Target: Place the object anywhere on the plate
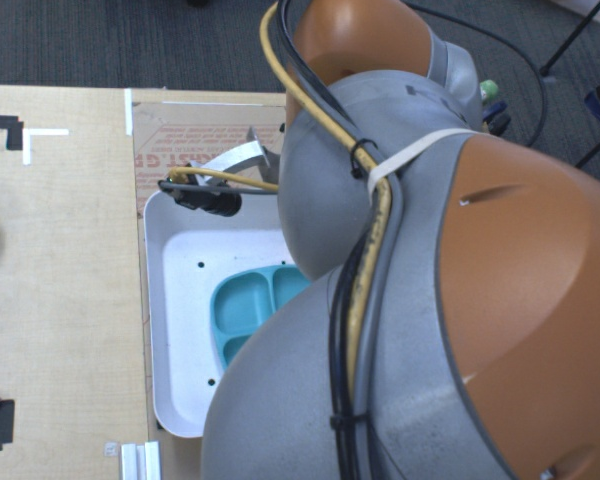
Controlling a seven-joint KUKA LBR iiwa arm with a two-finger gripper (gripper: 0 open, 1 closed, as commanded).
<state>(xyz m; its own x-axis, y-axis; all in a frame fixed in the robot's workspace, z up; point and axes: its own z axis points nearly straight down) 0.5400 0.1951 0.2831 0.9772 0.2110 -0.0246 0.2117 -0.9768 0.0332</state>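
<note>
Plate (248,308), teal and divided, lay in the white bin (175,298), half hidden by the arm (430,268). We judged placement pending; we could not tell the tool's state.

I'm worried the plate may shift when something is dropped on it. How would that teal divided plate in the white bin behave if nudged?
The teal divided plate looks like thin moulded plastic, so probably light and stiff. It lies flat in the smooth shallow white bin, so a nudge would likely slide it, not tip it.
</note>
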